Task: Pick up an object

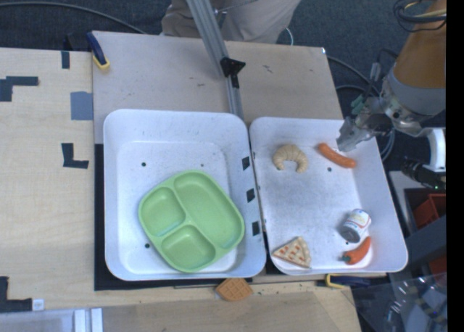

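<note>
The right bin [319, 200] holds a tan croissant [290, 157], an orange sausage [337, 155], a small tin can [354, 224], a pizza slice [292, 252] and a red-orange chili [358, 251]. My gripper [351, 137] hangs at the bin's far right corner, directly over the sausage's right end. Nothing shows between its tips.
The left bin [123, 178] carries a green divided plate [191, 220]. A waffle-like cookie [232, 290] lies on the bench in front of the bins. A slanted metal pole [206, 26] rises behind the bins. A blue-and-yellow clamp [98, 51] sits at the far left corner.
</note>
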`<move>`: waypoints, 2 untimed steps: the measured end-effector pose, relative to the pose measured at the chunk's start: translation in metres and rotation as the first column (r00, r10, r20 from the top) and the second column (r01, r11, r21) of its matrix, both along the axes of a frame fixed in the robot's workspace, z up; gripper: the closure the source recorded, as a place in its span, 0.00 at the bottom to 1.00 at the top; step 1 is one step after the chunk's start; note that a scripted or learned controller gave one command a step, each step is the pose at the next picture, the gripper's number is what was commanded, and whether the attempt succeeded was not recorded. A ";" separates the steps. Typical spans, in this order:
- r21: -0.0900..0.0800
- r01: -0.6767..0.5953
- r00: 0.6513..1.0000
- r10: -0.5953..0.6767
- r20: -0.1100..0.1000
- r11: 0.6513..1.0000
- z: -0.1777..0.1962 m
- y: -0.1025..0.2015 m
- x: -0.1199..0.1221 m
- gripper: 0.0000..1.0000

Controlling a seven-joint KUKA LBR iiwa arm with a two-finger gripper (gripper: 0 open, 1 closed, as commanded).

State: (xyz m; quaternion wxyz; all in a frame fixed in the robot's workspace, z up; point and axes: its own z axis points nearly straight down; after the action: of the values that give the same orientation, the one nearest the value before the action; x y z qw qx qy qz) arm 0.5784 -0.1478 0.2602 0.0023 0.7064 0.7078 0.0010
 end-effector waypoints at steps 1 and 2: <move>0.005 -0.007 1.000 0.008 -0.005 1.000 0.002 0.048 0.009 1.00; 0.003 -0.005 1.000 0.005 -0.005 1.000 0.006 0.101 0.016 1.00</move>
State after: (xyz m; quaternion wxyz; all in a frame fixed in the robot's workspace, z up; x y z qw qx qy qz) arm 0.5947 -0.0464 0.2663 -0.0008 0.7045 0.7097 0.0003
